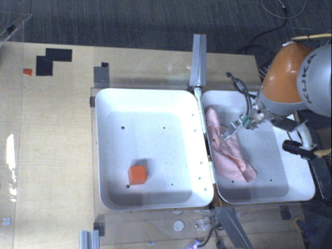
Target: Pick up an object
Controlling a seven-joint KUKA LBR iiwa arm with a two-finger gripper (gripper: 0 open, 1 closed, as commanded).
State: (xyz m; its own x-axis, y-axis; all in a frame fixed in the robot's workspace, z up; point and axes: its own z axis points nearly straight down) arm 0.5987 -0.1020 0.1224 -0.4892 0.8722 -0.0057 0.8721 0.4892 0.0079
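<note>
- Gripper [232, 132] first: it hangs low at the far end of the pink cloth [227, 152], right at the cloth's edge. It is too small and blurry to tell if it is spread or pressed together, and I cannot tell if it has hold of anything.
- Nearest to us, well to the left of the pink cloth, an orange block [137, 175] sits in the left bin [155, 93].
- Next comes the pink cloth itself. It lies long and rumpled in the right bin [272, 188], up against that bin's left wall. I think this is the thing to pick up (the gripper is right over it).
- What could go wrong: the cloth is soft and floppy, so a pinch on only a thin fold could let it slide out on the way up.
- Another worry: the cloth hugs the wall, so a grab too far toward that side could bump the rim and miss.
- Right of the cloth and a bit farther back is the grey arm [316, 82]. It has letters that look like "KUKA", cut off by the picture's edge.
- Farther back, past the cloth's far end, a grey metal post [198, 61] stands between the bins.
- Far to the left of the cloth, black shapes [52, 60] are stuck on the bench. They have no words I can read.
</note>
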